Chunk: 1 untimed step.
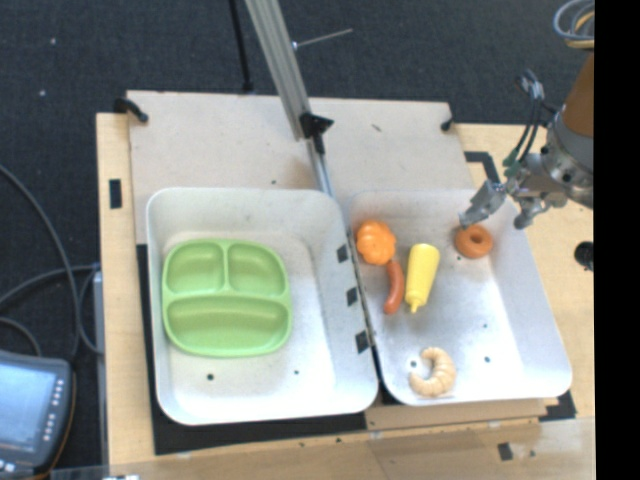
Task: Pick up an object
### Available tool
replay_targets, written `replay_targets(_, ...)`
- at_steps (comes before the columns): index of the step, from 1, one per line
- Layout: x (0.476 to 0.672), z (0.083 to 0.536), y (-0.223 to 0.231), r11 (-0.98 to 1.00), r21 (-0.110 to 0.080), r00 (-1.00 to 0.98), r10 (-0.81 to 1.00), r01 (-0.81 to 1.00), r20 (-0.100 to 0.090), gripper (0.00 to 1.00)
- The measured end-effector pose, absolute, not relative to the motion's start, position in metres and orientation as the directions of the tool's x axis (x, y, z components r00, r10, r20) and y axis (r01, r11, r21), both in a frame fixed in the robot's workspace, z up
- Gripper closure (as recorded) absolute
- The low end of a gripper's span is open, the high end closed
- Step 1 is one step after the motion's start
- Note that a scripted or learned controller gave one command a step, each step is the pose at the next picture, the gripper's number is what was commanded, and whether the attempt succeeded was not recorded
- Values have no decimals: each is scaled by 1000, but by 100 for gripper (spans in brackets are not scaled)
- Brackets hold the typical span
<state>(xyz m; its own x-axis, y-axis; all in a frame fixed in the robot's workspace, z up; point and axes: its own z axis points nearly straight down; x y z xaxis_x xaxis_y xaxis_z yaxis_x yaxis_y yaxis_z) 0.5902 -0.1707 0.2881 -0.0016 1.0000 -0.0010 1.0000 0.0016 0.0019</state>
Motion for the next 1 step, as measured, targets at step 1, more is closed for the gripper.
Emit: replay_targets(1, 594, 258, -162, 3, -2, -3, 1000, 1000, -1, 0)
